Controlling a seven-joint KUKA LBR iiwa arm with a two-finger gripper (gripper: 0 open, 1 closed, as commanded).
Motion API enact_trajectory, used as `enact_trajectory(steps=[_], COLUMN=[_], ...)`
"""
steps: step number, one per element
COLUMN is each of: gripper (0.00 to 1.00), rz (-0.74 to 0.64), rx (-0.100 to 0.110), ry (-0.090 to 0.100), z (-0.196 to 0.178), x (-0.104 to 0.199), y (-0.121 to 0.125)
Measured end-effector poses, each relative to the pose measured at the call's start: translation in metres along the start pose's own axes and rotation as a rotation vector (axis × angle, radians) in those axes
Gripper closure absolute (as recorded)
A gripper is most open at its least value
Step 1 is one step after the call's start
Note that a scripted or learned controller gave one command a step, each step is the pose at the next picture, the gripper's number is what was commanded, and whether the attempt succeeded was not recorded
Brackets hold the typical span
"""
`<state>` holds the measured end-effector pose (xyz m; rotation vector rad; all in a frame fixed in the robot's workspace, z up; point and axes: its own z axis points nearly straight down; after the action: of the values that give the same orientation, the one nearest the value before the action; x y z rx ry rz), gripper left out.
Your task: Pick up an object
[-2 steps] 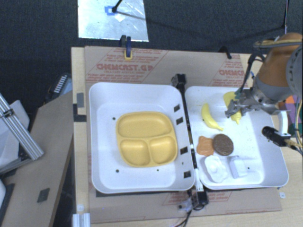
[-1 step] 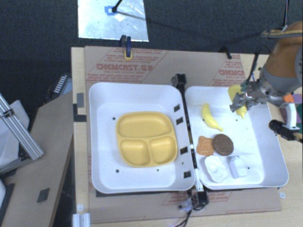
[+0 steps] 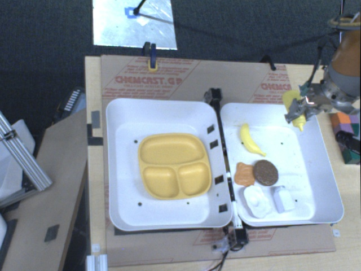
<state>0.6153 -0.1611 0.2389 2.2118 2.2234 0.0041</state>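
Observation:
My gripper hangs over the far right corner of the right bin. It is shut on a small yellow object, which sticks out above and below the fingers. On the bin's floor lie a yellow banana, an orange piece, a brown round disc, a white lump and a pale block. These lie left of and nearer than the gripper.
The left bin holds a yellow divided plate. A black-clipped ridge separates the bins. A yellow clamp and a silver sheet sit at the back. Coloured items lie past the right bin's edge.

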Motion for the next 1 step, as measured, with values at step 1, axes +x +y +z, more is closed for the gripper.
enact_trajectory(steps=[1], gripper=[1.00], rz=[-0.005], rx=[0.002], ry=[0.003], z=[-0.0078], x=[0.0587], y=[0.0081])
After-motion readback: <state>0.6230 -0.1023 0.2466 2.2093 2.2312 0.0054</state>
